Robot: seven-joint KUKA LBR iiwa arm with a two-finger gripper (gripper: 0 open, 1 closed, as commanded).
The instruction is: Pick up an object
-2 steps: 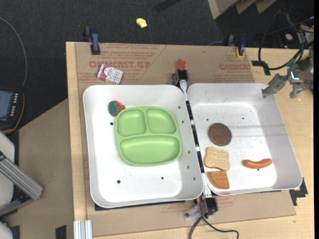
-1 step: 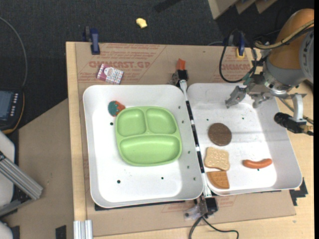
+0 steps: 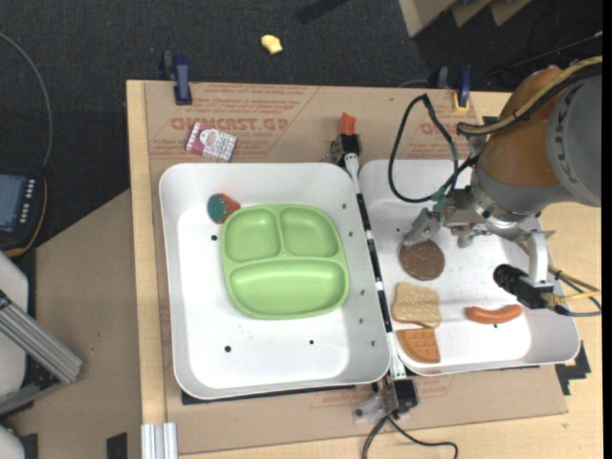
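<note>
The grey arm's two-finger gripper (image 3: 432, 229) is hanging low in the right white bin (image 3: 550, 350), with its fingers looking spread and nothing pinched between them, right above the flat round brown patty (image 3: 422, 259) sitting near that bin's left wall. That patty is probably light rigid plastic, thin and a bit slick, so grabbing it across its edge looks like the best bet. Closer to the bin's front edge, a tan toast slice (image 3: 417, 305) and an orange waffle piece (image 3: 419, 344) are lying, with a red-orange sausage (image 3: 494, 314) off to the right. The left white bin (image 3: 191, 352) is carrying a green divided tray (image 3: 284, 260) and a small red-and-teal toy (image 3: 224, 207) near its back-left corner.
</note>
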